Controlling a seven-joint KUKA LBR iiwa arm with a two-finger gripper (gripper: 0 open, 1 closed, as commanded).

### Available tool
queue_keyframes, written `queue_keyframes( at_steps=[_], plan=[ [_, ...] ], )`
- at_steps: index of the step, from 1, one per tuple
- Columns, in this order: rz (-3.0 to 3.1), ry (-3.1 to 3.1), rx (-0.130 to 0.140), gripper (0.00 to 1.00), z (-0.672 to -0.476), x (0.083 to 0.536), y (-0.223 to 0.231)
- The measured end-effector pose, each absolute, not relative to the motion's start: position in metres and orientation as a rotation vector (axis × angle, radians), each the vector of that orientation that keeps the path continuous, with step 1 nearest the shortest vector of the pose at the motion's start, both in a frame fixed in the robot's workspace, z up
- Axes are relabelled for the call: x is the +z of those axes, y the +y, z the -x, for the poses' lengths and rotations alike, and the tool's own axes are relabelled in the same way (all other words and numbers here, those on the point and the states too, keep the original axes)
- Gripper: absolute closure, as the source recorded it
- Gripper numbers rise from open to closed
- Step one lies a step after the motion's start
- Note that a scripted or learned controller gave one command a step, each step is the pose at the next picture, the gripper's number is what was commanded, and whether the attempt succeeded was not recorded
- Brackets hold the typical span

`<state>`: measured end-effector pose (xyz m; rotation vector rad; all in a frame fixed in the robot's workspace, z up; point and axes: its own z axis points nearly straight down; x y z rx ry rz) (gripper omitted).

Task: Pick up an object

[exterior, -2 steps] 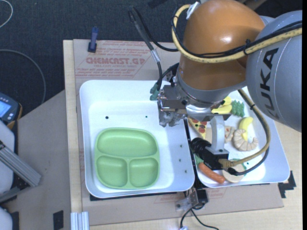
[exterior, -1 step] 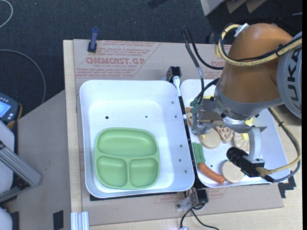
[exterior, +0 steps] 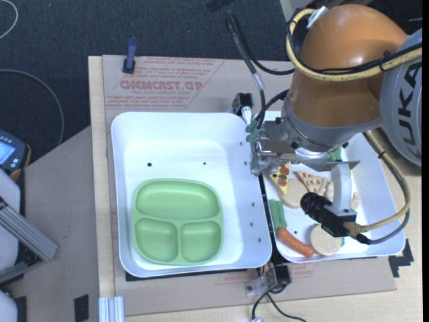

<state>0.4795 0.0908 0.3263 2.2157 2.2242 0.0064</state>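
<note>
Right bin [exterior: 392, 200] contents lie largely hidden beneath arm [exterior: 335, 66].

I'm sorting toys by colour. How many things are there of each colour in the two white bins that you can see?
Green: 2, the divided plate and a small green stick.
Orange: 1, the carrot.
Tan: 2, the round cookie and the pizza slice.
Total: 5 in plain sight; the arm covers part of the right bin.

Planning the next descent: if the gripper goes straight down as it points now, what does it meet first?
Probably the pizza slice in the right bin. The gripper is largely hidden under the arm's wrist, so depth is uncertain.
</note>
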Motion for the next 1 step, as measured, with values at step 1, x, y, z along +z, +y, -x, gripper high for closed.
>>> queue_keyframes(
  at_steps=[1],
  plan=[
    [-2.221,2.211,0.012,1.00,-0.4800,0.4203,0.0401]
  ],
)
